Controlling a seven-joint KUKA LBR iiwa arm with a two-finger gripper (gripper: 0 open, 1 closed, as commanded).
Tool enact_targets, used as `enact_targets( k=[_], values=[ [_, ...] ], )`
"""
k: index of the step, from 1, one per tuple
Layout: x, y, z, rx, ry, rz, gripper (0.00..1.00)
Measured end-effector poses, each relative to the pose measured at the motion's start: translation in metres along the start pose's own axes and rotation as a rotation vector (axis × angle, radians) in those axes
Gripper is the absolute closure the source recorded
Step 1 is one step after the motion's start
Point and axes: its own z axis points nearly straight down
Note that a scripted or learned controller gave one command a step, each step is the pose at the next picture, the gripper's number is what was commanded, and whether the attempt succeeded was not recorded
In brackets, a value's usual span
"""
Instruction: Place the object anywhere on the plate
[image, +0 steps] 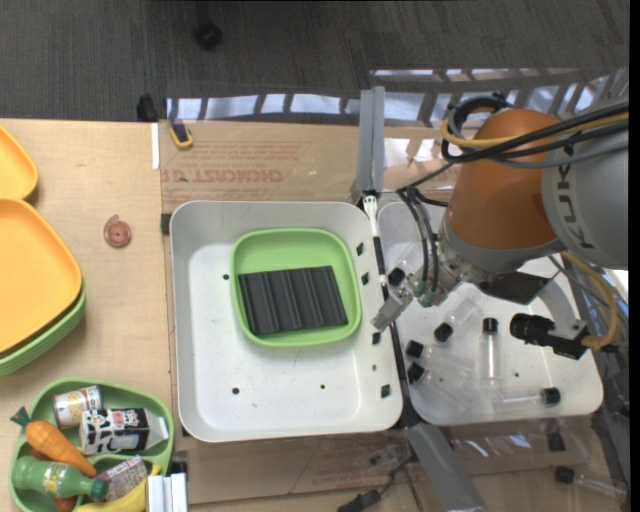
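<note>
Counted on the surface (120, 180): two white bins (200, 400), one green plate (295, 245) bearing one dark ribbed block (295, 300), two stacked orange dishes (30, 270) at nine o'clock, and one green bowl (160, 425) of assorted items at seven o'clock.

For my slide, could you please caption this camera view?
Dark ridged block lies on the green plate in the left bin; the arm reaches over the right bin.
</note>
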Motion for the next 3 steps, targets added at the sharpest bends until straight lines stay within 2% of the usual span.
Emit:
enact_targets(
  k=[1,2,3],
  values=[
    [0.016,-0.002,-0.027,0.0,0.0,0.091,0.0],
    [0.016,-0.006,-0.029,0.002,0.0,0.215,0.0],
    [0.045,0.01,0.003,0.004,0.001,0.254,0.0]
  ],
)
